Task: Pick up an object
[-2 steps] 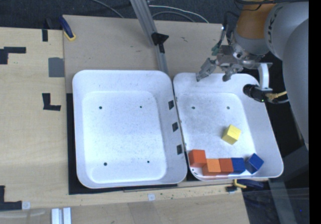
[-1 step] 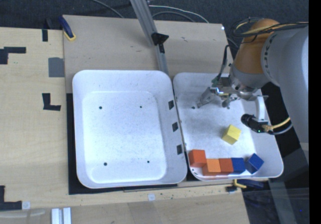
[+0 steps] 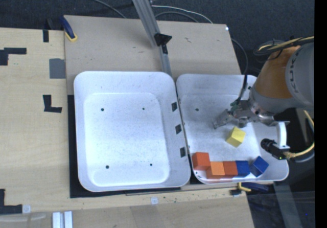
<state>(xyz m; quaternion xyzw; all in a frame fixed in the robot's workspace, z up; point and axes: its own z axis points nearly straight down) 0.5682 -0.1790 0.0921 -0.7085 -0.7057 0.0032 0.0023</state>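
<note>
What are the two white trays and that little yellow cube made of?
The two shallow white bins, left and right, look like moulded plastic: rounded corners, smooth matt walls, floors speckled with dark scuffs. The small yellow cube has flat, evenly coloured matt faces, so painted wood or plastic; the view cannot settle which.

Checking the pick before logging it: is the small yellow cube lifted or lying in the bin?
Lying in the bin. The small yellow cube rests on the right white bin's floor, just below the gripper, not between its fingers.
</note>
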